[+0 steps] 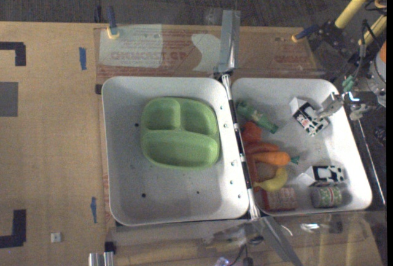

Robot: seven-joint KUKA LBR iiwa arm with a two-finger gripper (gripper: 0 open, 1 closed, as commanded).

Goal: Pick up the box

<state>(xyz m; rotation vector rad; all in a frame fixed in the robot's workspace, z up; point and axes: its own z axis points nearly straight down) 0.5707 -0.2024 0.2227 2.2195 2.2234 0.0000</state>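
Box (305,117) lies tilted in right bin (359,188), upper part. Pincer (326,107) just beside it; apart or together, cannot tell. Judged light, stiff carton: grip across narrow flat faces.

Colours in the two white bins

Left bin (116,154): lime-green divided plate (180,133). Right bin (356,166): black-and-white patterned box (307,117) at 1 o'clock, orange carrot (270,157), yellow banana (274,182) at 7 o'clock.
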